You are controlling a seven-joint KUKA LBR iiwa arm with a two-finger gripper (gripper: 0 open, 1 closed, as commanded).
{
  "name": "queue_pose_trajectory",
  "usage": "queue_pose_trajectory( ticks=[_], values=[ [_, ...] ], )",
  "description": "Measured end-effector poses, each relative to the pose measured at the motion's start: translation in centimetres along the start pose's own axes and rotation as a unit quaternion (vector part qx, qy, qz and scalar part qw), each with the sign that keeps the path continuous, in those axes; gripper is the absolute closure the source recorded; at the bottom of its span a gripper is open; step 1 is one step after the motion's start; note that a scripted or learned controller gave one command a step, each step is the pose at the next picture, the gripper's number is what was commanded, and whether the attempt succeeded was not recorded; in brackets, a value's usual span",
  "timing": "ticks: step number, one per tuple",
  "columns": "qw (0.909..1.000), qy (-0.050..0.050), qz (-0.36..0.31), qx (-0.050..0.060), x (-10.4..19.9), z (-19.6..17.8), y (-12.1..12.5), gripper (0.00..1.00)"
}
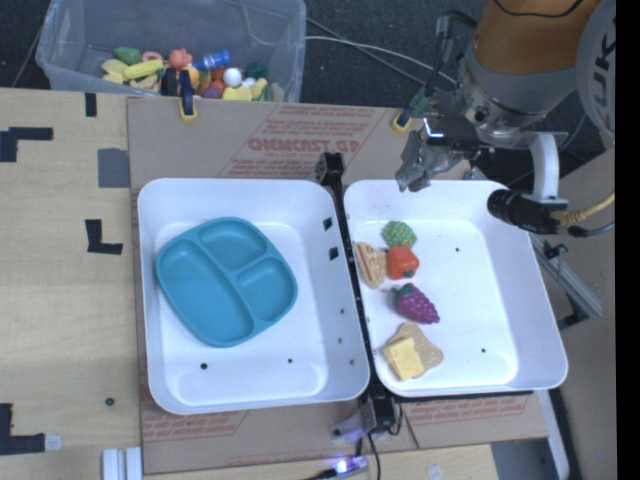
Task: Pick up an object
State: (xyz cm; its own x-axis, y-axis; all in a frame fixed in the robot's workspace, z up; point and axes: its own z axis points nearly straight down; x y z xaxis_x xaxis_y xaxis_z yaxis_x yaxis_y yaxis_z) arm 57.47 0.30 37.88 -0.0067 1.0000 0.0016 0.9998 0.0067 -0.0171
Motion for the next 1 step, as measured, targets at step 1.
queue_pose_trajectory(
  ticks=[1],
  values=[
    [0.9998, -0.001, 0.001, -0.018, 1.08, -16.33, 3.16, 1.00]
  ],
)
